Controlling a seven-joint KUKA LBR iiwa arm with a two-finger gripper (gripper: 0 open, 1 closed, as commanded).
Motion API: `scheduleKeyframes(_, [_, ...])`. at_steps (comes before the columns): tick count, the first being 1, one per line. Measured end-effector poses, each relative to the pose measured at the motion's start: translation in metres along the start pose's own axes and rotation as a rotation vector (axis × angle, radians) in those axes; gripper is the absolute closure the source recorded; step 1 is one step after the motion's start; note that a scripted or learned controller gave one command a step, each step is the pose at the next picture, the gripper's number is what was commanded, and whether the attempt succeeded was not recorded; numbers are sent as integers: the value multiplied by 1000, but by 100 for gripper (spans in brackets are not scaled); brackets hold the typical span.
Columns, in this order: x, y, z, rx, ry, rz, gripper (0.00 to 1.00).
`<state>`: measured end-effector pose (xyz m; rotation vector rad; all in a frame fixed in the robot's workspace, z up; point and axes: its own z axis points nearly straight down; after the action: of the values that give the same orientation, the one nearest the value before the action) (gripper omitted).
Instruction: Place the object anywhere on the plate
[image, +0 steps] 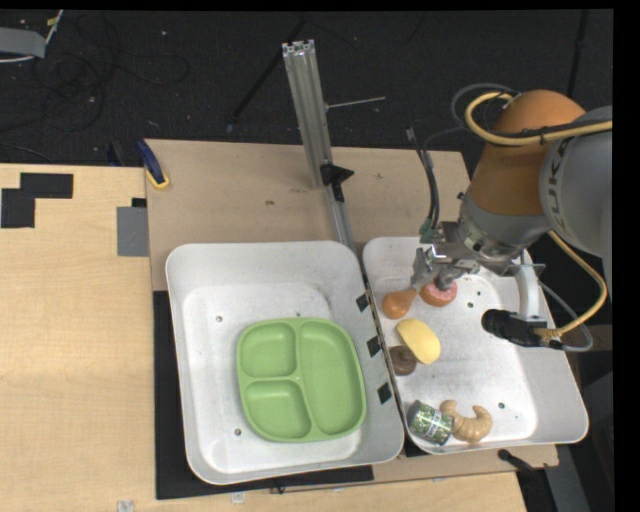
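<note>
while the green divided plate (300, 378) sits unloaded in the left bin (195, 270), well away from the gripper across the bins' shared edge, this looks like the pick step, nothing delivered yet. nearest the camera, in the right bin (545, 395), well short of the gripper: a green can (431, 423) touching a tan croissant-like piece (470, 421). closer in toward the tool, a brown round item (402, 360) touching a yellow lemon-like fruit (419, 340). just beside the gripper on the plate side, an orange fruit (399, 302). gripper (440, 274) is down right over a pink round object (438, 293), likely the target; it touches or overlaps it, but contact is unclear. can't tell its opening, blocked by wrist body. grey arm (520, 180) with orange band behind it. next move, as a guess: secure the pink object, lift clear of the bin wall, carry over to the plate, release in any compartment. risk: nudging the orange fruit.
</note>
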<state>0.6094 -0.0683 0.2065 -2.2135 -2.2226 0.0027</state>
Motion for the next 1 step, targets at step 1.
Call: scheduleKeyframes(1, [49, -14, -13, -1, 1, -1, 100])
